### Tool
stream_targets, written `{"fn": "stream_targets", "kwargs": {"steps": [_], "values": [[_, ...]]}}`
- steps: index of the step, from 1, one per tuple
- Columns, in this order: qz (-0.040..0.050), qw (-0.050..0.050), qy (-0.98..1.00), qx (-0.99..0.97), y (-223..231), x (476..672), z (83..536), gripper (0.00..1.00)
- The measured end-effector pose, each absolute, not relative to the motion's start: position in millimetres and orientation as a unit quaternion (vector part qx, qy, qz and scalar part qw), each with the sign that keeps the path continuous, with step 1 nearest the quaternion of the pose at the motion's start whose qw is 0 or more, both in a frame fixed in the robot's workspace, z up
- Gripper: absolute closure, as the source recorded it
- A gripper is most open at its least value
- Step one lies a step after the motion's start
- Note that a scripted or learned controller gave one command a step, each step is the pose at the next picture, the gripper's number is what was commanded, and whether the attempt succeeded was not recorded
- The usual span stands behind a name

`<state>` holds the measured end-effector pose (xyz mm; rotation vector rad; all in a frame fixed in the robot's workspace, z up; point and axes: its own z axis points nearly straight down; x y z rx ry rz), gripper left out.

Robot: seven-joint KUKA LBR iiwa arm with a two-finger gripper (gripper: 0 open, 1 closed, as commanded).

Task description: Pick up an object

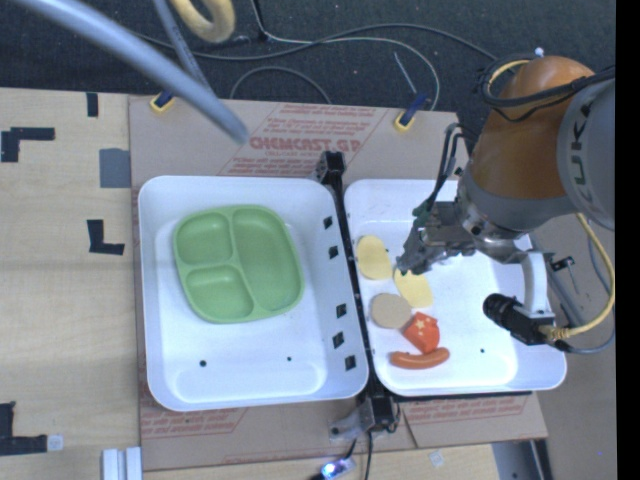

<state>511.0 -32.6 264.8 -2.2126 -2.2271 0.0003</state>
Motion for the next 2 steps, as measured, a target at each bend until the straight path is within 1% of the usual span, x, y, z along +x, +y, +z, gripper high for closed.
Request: {"fn": "stream_targets", "kwargs": {"steps": [1, 2], "values": [[0.0003, 0.001, -0.71, -0.705, 22.0, 513.6, 264.2, 1.0], [0.0006, 0.001, -0.709, -0.705, 70.9, 521.9, 258.9, 1.0]]}}
